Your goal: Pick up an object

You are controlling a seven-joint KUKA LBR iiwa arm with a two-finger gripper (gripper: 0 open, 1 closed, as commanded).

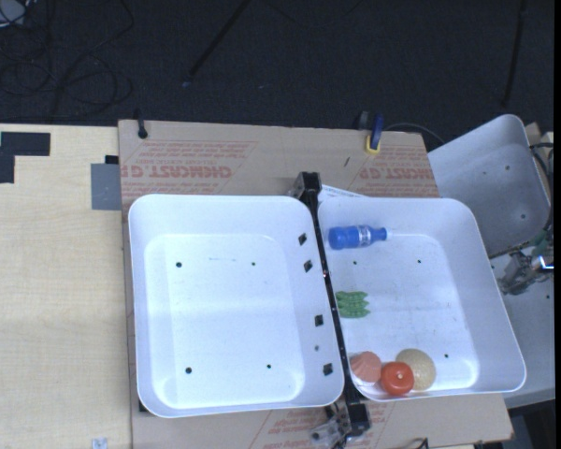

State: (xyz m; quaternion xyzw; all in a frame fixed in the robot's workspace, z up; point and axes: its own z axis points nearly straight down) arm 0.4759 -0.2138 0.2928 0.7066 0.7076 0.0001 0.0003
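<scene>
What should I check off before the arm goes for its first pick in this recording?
1. Objects available in the right bin: ok; blue bottle, green piece, red ball, a pink and a tan item beside it.
2. Blue bottle free to grasp: ok, lies alone near the far wall.
3. Green piece free: ok, lies alone mid-bin.
4. Red ball free: not ok, crowded by its neighbours in the near corner.
5. Jaws open: cannot tell.
</scene>
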